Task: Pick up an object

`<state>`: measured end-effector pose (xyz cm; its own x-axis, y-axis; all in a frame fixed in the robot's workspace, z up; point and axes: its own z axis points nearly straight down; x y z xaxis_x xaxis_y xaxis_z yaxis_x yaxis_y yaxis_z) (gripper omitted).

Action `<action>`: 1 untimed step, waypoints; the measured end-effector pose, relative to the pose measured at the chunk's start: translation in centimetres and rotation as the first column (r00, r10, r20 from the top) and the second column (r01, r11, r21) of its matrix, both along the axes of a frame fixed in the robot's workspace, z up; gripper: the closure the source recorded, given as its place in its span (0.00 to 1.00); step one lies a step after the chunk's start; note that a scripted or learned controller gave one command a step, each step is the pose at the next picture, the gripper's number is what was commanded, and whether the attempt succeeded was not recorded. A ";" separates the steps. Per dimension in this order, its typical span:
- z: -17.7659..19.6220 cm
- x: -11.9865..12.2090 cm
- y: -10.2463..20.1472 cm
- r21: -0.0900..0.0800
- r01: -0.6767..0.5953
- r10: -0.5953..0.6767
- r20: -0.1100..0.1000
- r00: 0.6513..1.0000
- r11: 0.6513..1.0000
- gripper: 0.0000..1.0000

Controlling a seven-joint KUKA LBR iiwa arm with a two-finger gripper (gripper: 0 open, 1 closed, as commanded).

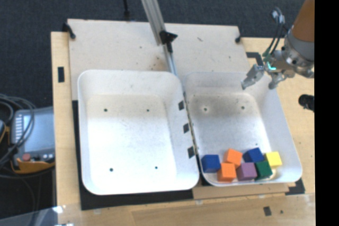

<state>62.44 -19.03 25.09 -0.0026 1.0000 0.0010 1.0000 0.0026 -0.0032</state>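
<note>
left bin sits beside the right bin on the tabletop. small blocks cluster at the right bin's near edge. the end effector hangs over its far right rim, fingers spread, gripping nothing.
</note>
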 end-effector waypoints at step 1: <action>0.3 0.1 -0.1 -0.003 -0.002 0.002 0.004 1.000 1.000 0.00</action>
<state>62.50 -19.10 25.38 -0.0043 1.0000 -0.0023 1.0000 0.0043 0.0006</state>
